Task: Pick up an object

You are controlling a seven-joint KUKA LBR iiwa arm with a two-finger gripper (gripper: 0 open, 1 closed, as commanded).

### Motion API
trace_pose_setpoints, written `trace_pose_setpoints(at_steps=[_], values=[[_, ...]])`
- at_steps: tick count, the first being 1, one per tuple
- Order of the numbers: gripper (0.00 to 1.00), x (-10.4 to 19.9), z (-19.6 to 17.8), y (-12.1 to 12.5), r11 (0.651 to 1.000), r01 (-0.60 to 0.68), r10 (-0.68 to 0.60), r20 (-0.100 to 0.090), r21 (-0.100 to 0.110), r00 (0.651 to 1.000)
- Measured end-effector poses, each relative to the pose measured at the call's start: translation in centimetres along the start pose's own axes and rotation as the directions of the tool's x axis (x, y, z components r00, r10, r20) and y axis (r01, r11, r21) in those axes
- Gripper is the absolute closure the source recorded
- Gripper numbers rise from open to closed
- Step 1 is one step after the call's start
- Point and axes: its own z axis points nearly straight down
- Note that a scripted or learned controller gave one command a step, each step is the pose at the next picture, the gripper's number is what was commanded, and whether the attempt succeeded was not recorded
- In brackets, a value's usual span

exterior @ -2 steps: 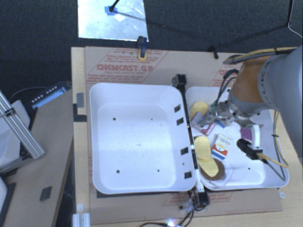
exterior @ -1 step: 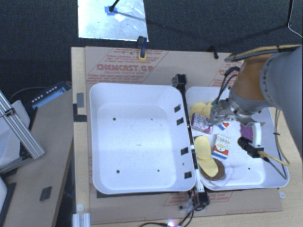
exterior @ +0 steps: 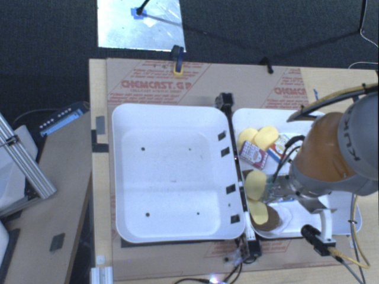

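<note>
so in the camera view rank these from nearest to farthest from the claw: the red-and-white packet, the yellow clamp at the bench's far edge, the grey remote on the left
1. Red-and-white packet, in the right bin beside the claw.
2. Yellow clamp, beyond the left bin at the bench's far edge.
3. Grey remote, off the bench to the far left.

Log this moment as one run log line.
arm: over right bin | gripper: among yellow pieces | grasp: unconfirmed | left bin: untouched
</note>
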Motion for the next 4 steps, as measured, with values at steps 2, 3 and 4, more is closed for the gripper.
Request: trace_pose_setpoints(at_steps=[2,3,4], values=[[1.00,16.9,-24.5,7.4,1.000,0.014,-0.014,-0.004,-0.023,1.000],[1.00,23.0,-29.7,6.6,1.000,0.013,-0.013,-0.003,-0.012,1.000],[1.00,27.6,-36.8,11.7,1.000,0.009,-0.009,-0.002,-0.017,1.000]])
